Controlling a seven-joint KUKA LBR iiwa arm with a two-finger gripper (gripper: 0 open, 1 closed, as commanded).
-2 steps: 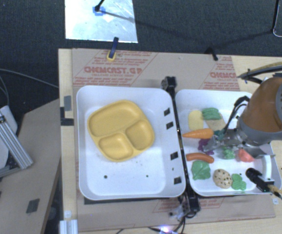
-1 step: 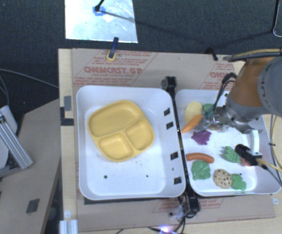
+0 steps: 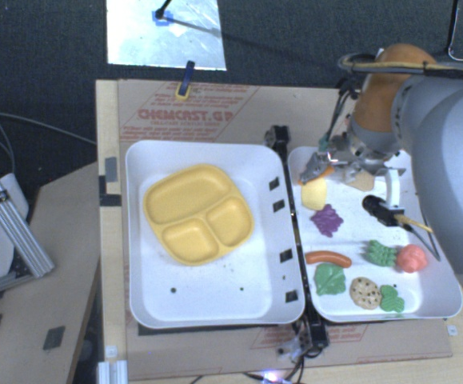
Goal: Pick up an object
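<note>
My gripper (image 3: 319, 170) hangs low over the back left part of the right bin (image 3: 437, 306). Directly under and in front of it lies a pale yellow toy (image 3: 314, 194), so close that touching cannot be judged. A purple bunch of grapes (image 3: 326, 220) sits just in front of that toy. A tan block (image 3: 365, 182) lies to the right of the gripper. Nearer the front are an orange sausage (image 3: 328, 258), a green leaf (image 3: 329, 278), a speckled cookie (image 3: 365, 292), a small green piece (image 3: 391, 299), a green broccoli piece (image 3: 381, 253) and a pink fruit (image 3: 411, 258).
The left bin (image 3: 147, 294) bears a yellow divided plate (image 3: 197, 213). A black divider with clips (image 3: 289, 230) runs between the two bins. The grey arm (image 3: 447, 134) covers the back right of the right bin.
</note>
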